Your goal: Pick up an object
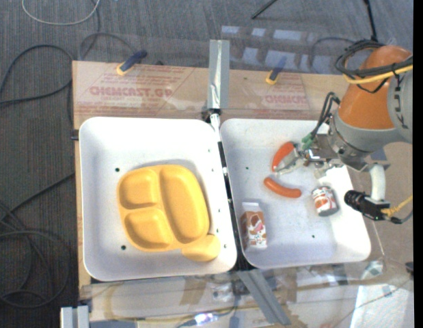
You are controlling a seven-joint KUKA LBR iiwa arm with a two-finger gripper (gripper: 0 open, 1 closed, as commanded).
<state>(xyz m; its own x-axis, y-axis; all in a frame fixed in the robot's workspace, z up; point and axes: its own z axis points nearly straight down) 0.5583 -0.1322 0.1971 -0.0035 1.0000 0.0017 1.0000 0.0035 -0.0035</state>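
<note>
Brown cardboard (129, 91) underlies both white bins (95, 203) on dark grey carpet (33, 53).

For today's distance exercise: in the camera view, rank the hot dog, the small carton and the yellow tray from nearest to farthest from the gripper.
Measured from the gripper:
1. Hot dog, right bin, just below-left of the gripper.
2. Small carton, same bin, near its front left corner.
3. Yellow tray, in the left bin.

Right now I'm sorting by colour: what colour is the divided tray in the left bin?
Yellow; the divided tray shows best in the camera view.
</note>
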